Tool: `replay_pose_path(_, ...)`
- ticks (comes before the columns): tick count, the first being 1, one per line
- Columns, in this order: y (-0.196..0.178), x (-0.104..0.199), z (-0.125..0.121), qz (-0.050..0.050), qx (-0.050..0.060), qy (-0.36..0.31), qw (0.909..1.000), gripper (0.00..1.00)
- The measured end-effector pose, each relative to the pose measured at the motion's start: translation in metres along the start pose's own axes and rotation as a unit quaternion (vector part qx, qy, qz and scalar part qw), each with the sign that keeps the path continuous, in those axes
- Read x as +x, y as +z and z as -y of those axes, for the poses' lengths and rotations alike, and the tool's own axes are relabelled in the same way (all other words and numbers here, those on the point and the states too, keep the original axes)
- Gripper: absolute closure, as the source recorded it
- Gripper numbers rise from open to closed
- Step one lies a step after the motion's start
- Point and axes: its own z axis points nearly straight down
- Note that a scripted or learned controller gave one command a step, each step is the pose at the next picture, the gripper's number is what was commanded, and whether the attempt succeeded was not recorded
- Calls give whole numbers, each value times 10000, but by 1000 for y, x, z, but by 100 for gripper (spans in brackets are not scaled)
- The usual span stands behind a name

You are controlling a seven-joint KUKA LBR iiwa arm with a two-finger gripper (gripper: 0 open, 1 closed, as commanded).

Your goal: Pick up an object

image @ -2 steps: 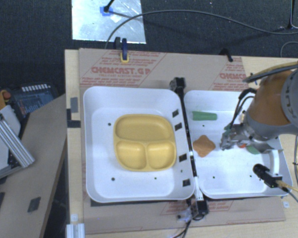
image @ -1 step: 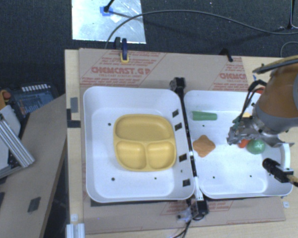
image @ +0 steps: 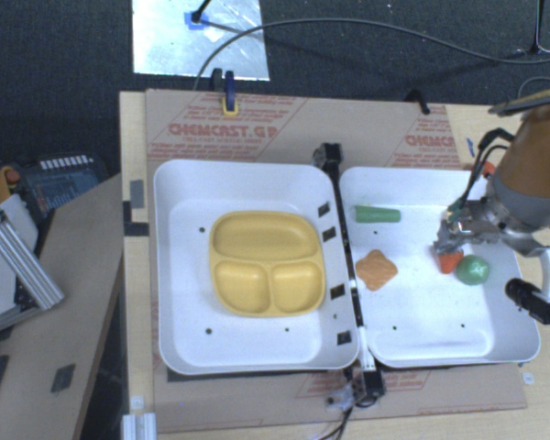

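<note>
The bench (image: 133, 246), topped by a brown printed board (image: 284, 126), carries two shallow white bins touching side by side, the left bin (image: 179, 273) and the right bin (image: 422, 337), with a black clip (image: 330, 154) at the far end of their seam.

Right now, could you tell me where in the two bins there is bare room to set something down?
Right bin: bare floor along the near edge, below the orange wafer. Left bin: only a margin around the yellow tray. Crowded by the gripper, red piece and green ball.
</note>
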Motion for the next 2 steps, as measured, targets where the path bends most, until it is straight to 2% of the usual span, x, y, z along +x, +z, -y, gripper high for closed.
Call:
replay_pose_path(1,-64,-3,-4,3,-14,-9,10000,100)
replay_pose_path(2,-78,-3,-5,-4,11,-9,10000,100)
